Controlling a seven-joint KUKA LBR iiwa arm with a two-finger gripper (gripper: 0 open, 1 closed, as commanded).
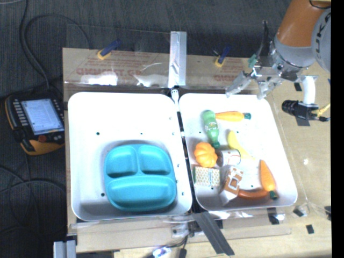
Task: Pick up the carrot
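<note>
An orange carrot [230, 115] with a green stub lies flat near the far edge of the right bin [284, 144]. A second carrot-like orange piece [267, 178] with a green tip lies at the bin's near right. My gripper [245, 92] hangs over the bin's far rim, just behind and slightly right of the far carrot. Its fingers are spread open with nothing between them. The arm [299, 26] comes in from the upper right.
Around the carrots are a green bottle [210, 127], a small pumpkin [205, 153], a banana [235, 143], a can [230, 157], two small cartons [232, 183] and a reddish-orange piece [251, 194]. The left bin [86, 122] holds a blue divided tray [140, 177].
</note>
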